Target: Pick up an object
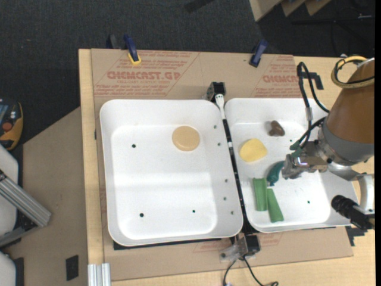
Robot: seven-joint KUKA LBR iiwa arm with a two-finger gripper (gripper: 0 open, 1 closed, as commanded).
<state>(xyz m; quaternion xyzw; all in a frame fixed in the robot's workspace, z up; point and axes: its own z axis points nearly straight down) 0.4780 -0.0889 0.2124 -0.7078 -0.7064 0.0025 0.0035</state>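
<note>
Here the pincer [284,170], its state unclear, touches a small curved teal object [274,173].

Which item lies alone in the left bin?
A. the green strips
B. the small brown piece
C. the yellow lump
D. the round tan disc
D: the round tan disc sits by itself in the left bin; the other three items lie in the right bin.

We look down from one fixed camera above the bench, at a slant, far enough back to take in both the left bin [119,159] and the right bin [309,216] whole, with the arm [351,118] entering from our right
</note>
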